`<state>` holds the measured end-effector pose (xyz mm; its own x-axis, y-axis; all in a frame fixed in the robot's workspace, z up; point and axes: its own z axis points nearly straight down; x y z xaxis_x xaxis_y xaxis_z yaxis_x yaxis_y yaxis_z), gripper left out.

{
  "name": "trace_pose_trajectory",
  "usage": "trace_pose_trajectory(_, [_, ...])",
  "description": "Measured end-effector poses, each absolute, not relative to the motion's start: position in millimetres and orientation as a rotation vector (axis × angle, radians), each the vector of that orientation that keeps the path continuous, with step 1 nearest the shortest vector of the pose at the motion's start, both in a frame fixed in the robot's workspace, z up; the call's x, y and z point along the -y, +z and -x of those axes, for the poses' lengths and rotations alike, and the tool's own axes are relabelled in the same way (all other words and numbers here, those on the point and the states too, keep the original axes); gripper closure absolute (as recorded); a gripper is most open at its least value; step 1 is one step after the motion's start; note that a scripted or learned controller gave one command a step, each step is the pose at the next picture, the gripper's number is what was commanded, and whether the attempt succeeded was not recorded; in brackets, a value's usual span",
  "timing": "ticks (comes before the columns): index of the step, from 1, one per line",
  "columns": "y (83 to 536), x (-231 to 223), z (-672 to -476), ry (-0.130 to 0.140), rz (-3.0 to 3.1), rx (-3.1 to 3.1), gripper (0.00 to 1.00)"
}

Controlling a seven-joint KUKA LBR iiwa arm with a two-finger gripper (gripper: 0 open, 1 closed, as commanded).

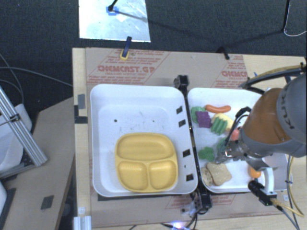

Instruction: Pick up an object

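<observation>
Low over the right bin (206, 96), the end effector (224, 153) sits among the toy foods, just right of a small green piece (206, 153) and just above a tan bread slice (217, 174). Its tip is a blur of metal, and whether it is wide, narrow or holding anything cannot be told.

Toy foods lie in the left half of that bin. An orange sausage (217, 109) lies at the top with its long axis running left to right. Below it are a green leafy piece (197, 112) and a purple piece (204, 120), touching each other. A ribbed green piece (219, 125) lies just right of the purple one, its long axis tilted from upper right to lower left, and a yellow piece (228, 123) touches its right side. The bread slice lies flat near the bin's front edge, its long side running roughly left to right. A small orange piece (254, 173) shows near the front, partly hidden by the arm.

The arm (276, 121) reaches in from the right, its orange band over the right half of the bin and its grey wrist bent down and leftward. It hides much of that bin's floor.

The left bin (136, 97) holds a yellow tray (146, 161) with three compartments, set toward the front. Both bins rest side by side on a cardboard-covered surface (158, 66), with a dark divider (191, 138) between them.
</observation>
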<state>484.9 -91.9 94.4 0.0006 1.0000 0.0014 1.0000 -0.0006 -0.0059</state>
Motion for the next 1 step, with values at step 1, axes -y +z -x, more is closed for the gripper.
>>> trace_pose_trajectory(1, [188.2, 37.3, -487.8, -0.008, 2.215, 2.234, 1.0])
